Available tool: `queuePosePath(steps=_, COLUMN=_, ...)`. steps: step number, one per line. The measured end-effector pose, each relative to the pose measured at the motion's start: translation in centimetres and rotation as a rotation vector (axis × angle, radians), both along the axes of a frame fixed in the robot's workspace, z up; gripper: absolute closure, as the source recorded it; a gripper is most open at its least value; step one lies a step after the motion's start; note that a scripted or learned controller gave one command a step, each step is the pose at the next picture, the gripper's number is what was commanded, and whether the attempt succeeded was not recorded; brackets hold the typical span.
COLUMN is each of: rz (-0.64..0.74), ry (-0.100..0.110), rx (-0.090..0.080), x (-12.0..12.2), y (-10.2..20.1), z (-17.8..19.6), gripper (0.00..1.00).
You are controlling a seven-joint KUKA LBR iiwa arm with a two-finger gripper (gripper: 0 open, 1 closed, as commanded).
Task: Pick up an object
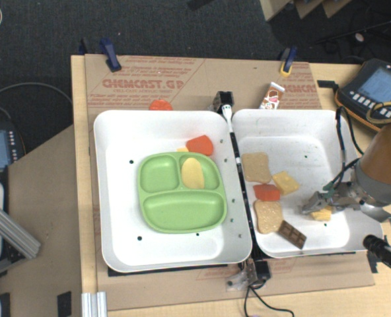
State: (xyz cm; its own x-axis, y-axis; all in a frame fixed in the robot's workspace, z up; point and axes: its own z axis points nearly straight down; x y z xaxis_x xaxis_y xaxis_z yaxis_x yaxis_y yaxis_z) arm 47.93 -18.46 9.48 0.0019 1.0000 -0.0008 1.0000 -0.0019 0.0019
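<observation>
The tool (316, 205) sits low in the right bin (314, 127), near that bin's right side, reaching in from the arm (380, 170) at the right edge of the view. Whether it is apart or together cannot be told from here; the metal parts blur into each other. A small yellow piece (321, 214) lies right at its tip, touching or nearly so, on the side nearer the bin's front edge. That piece looks like the likeliest target, though nothing can be seen clamped.

To the left of the tool, the other things lie in a loose cluster: a yellow block (286, 182), a red piece (267, 192), 2 tan slices, the upper slice (255, 166) and the lower slice (269, 216), and a brown bar (292, 234) whose long axis runs diagonally toward the front right corner.

Further out, the left bin (116, 177) holds a green tray (180, 211) with 3 sections, a yellow oval (193, 173) in 1 of them, and an orange piece (200, 144) just beyond the tray. Both bins rest on the desk (90, 269).
</observation>
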Motion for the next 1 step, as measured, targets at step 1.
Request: queuePosePath(steps=1, rz=0.014, ry=-0.008, rx=0.004, x=0.26, y=10.29, z=9.52, gripper=1.00)
